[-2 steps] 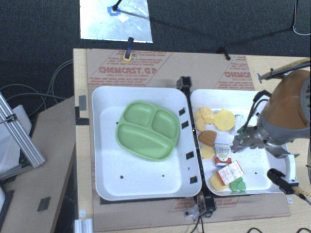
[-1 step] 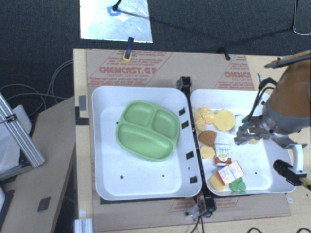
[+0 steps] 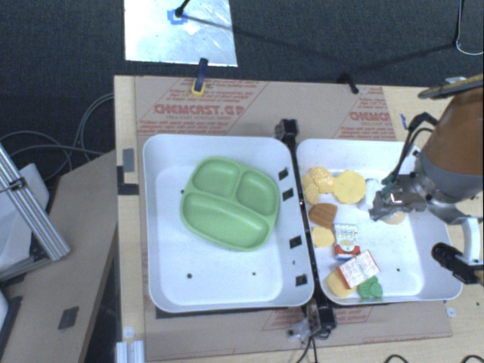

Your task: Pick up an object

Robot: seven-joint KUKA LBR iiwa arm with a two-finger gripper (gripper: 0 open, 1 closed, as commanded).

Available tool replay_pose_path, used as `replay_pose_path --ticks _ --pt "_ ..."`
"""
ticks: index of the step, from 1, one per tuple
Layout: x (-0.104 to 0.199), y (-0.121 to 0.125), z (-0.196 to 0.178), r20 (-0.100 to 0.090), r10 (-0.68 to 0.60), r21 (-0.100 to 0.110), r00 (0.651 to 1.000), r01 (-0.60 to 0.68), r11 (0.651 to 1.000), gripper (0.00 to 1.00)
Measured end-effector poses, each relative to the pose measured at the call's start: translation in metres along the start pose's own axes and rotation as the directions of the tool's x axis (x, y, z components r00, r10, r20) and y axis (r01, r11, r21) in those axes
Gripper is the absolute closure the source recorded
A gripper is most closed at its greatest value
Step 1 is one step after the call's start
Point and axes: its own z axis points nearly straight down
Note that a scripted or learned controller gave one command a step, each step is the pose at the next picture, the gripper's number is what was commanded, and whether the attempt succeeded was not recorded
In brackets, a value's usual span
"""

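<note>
Jaws (image 3: 387,203) hover near yellow disc (image 3: 349,187), over tan piece (image 3: 393,217).

Lab: bench w/ bins (image 3: 162,278), cables (image 3: 91,116)

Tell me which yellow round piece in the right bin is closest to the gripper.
The large flat yellow disc, just left of the gripper; the other yellow pieces lie farther left or lower.

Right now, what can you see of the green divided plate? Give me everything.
The green divided plate is pale green, matte, plastic by the look of it, with rounded corners and three compartments: one long along its lower side, two smaller above. It lies flat, right way up, turned at a slant, in the upper middle of the left bin. Nothing lies in its compartments. It rests on the bin's floor, apart from the walls, and the gripper is over the other bin.
</note>
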Motion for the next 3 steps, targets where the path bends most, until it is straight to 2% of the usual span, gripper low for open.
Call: replay_pose_path --ticks 1,2,3 --pt "0.054 0.027 -0.009 -0.003 -0.006 0.000 1.000 0.006 1.000 1.00" --pt "0.093 0.053 -0.004 -0.002 -0.004 0.001 1.000 0.004 1.000 1.00" --pt "0.114 0.051 -0.008 -0.002 -0.002 0.002 1.000 0.002 1.000 1.00"
